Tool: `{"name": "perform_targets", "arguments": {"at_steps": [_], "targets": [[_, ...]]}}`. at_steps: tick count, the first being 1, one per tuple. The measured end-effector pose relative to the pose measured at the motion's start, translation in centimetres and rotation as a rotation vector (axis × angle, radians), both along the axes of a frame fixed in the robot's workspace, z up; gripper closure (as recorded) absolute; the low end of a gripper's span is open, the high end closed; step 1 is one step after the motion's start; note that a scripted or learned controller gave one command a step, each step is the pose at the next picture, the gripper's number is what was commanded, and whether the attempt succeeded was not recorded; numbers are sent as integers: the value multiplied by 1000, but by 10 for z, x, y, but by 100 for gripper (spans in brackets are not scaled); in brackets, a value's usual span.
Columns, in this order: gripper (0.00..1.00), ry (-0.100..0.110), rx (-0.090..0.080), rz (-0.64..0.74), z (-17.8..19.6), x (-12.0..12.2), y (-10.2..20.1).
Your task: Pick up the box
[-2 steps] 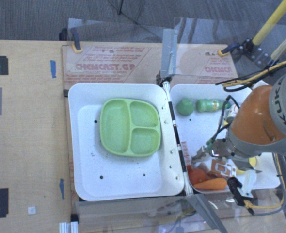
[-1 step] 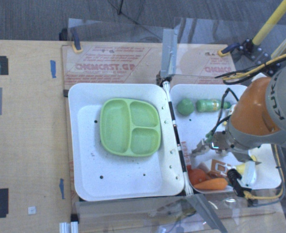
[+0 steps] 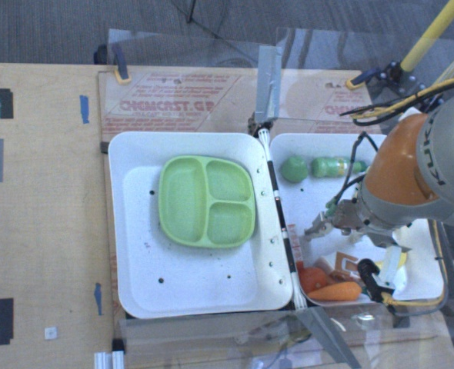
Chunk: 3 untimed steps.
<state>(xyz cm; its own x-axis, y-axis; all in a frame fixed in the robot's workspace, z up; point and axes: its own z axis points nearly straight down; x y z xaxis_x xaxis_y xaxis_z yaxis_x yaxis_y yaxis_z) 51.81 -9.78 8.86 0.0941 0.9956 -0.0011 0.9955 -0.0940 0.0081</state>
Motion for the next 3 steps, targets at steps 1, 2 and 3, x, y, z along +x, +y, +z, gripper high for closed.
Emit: {"name": "perform_targets", "arguments": {"at_steps": [1,2,3], "targets": [[0,-2,-2,-12,0,38,-5],[0,11,3,26,30,2,-1],[0,7,0,-47,186,36,-38]]}}
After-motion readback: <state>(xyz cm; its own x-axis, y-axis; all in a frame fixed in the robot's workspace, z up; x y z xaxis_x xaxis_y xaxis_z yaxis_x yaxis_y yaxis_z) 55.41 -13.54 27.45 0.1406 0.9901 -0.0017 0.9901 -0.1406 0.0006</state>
